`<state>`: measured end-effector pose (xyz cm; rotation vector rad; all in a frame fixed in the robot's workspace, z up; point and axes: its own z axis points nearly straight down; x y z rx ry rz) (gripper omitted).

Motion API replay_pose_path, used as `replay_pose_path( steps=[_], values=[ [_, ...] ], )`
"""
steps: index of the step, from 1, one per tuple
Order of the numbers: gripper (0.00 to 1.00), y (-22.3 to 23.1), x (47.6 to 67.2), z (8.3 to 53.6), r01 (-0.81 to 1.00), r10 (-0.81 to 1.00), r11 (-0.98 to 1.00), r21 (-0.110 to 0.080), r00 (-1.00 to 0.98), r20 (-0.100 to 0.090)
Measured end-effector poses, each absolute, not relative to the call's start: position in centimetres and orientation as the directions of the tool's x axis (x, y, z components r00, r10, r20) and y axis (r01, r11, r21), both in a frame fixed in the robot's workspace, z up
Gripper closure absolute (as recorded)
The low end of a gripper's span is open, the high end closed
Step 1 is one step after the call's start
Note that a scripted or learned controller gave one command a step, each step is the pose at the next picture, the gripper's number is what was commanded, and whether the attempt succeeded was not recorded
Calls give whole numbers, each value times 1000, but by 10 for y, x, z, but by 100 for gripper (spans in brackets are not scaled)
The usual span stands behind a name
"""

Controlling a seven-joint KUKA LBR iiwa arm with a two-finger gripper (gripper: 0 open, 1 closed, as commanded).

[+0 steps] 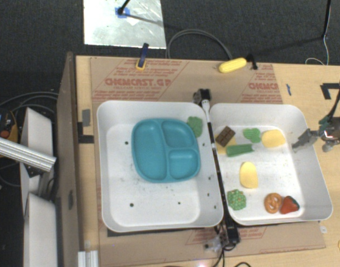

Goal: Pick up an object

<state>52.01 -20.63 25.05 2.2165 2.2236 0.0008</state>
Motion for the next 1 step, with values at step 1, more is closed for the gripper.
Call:
replay_pose_path(
  steps=[1],
  values=[
    [0, -93, 548, 132, 1000, 1000, 15, -7, -15, 7]
  ],
)
